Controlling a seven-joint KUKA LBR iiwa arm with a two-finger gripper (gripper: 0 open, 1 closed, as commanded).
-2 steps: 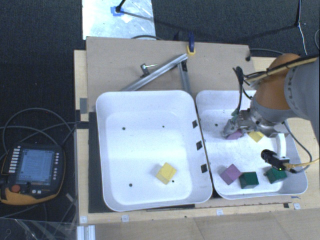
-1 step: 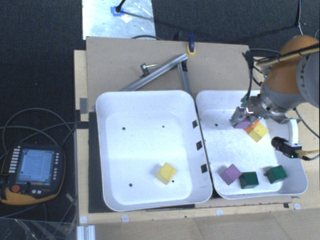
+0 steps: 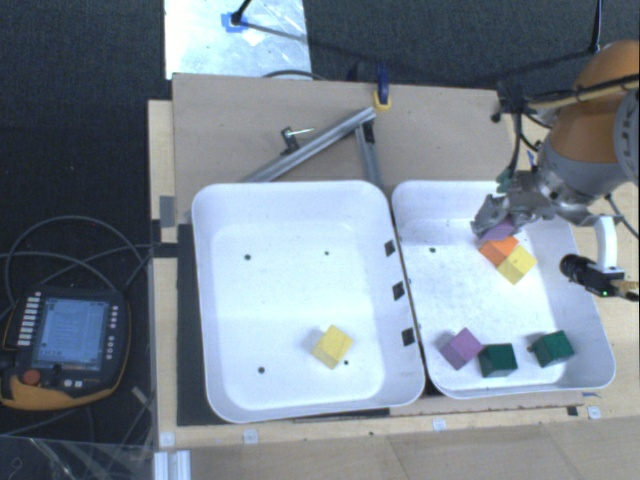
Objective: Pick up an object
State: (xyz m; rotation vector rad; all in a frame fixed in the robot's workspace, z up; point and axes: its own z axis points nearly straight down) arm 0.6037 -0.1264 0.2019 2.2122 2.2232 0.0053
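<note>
My gripper [image 3: 497,218] hangs over the far right part of the right bin [image 3: 440,208]. Right under it a small purplish piece [image 3: 500,233] shows, partly hidden by the gripper; whether it is held I cannot tell. An orange block [image 3: 496,251] and a yellow block [image 3: 517,265] lie touching each other just in front of it. Along the near side of the same bin lie a purple block [image 3: 461,348], a dark green block [image 3: 497,359] and a green block [image 3: 551,347]. Another yellow block [image 3: 332,345] lies in the left bin [image 3: 230,218].
A metal bar [image 3: 310,146] lies slanted on the board behind the left bin. A teach pendant [image 3: 65,343] with its cables rests to the left of the bench. A black fitting [image 3: 590,271] juts in at the right bin's right rim.
</note>
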